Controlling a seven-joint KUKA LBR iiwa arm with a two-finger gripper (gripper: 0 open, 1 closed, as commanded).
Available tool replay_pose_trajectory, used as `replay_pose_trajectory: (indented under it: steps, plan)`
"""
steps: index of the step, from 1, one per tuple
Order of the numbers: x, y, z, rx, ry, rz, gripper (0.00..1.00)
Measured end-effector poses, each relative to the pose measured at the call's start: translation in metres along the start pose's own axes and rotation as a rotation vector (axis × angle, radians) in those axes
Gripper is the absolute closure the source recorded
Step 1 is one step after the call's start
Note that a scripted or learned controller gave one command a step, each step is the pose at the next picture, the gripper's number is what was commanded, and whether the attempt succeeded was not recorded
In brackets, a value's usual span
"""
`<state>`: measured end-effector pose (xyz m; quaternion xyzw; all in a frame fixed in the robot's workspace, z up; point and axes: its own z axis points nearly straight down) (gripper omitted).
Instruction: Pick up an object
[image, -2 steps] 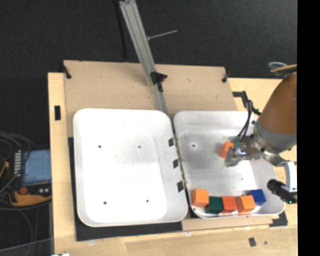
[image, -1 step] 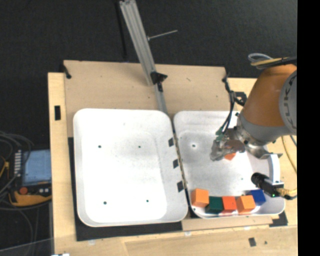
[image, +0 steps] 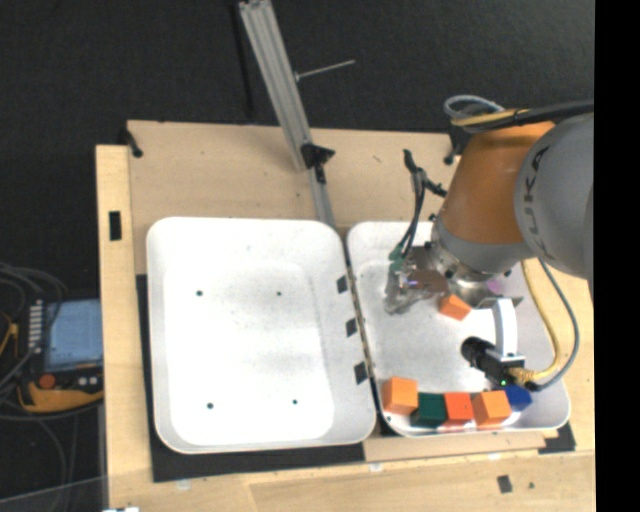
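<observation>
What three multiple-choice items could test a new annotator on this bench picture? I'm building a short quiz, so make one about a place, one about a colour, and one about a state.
1. Where do the blocks lie in a row?
A. Along the near wall of the right bin
B. In the middle of the left bin
C. On the bench outside both bins

2. What colour is the block at the right end of that row?
A. Green
B. Blue
C. Yellow

3. How does the lone orange block sit?
A. Stacked on the green one
B. In the left bin
C. Alone on the right bin's floor, apart from the row

Answers: 1 A, the row hugs the near wall of the right bin. 2 B, the blue block ends it. 3 C, the lone orange block lies by itself, beside the gripper.
</observation>
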<state>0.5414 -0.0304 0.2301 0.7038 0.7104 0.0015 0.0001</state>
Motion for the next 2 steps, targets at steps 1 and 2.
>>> replay_pose_trajectory:
  steps: [1, 2]
  plan:
    - [0.054, 0.001, 0.004, 0.003, 0.0, 0.002, 1.0]
    - [0.109, 0.015, 0.01, 0.002, 0.0, 0.001, 1.0]
